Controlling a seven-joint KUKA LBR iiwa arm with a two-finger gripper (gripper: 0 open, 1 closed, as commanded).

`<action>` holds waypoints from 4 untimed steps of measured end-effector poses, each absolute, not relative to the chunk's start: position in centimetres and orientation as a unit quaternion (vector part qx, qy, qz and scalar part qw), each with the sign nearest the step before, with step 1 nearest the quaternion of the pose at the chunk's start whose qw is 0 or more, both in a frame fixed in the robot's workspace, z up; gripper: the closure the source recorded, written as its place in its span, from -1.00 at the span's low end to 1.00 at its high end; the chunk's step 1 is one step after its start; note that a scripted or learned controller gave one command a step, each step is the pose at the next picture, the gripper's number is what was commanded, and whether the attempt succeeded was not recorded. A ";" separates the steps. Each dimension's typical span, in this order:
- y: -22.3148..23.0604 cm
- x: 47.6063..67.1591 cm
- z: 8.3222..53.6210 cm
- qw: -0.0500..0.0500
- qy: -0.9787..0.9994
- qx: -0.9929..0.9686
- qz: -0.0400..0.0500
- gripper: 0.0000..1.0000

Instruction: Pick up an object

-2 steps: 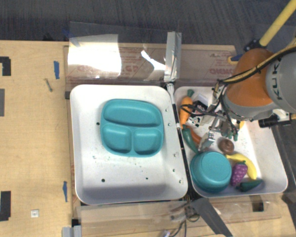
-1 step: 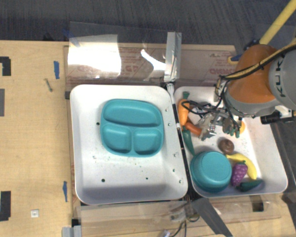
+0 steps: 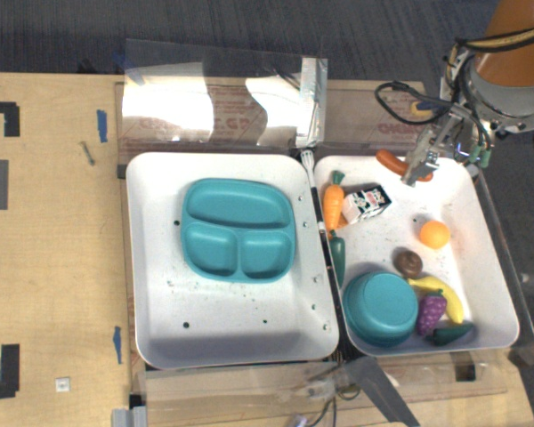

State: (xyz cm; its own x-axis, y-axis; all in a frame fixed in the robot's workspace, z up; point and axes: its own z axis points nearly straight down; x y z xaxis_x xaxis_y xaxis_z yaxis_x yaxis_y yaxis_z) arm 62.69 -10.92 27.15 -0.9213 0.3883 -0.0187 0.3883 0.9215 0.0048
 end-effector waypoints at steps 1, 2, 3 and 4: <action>-10.8 62.7 27.7 0.009 0.980 0.197 0.000 1.00; -10.7 62.9 29.0 0.014 0.981 0.196 0.000 1.00; -4.7 63.9 26.0 0.001 0.975 0.224 0.001 1.00; -4.9 64.2 27.5 0.007 0.975 0.224 0.001 1.00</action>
